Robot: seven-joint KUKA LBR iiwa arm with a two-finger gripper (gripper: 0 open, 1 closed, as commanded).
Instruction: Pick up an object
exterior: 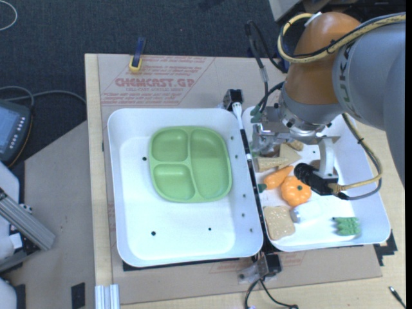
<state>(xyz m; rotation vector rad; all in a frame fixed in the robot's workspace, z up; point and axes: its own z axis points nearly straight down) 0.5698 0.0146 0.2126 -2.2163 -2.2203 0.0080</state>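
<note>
We hover our gripper (269, 140) just above the carrot (279, 176), grip unclear, nothing lifted yet.

My arm (376, 63) is a thick grey cylinder with a glossy orange band (322, 44) above the wrist. A yellow-and-black cable (290, 34) loops around that band. Below it sits my silvery metal gripper (267, 140), with black cables trailing.

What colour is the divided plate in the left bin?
Light green; the divided plate shows clearly in the camera view.
</note>
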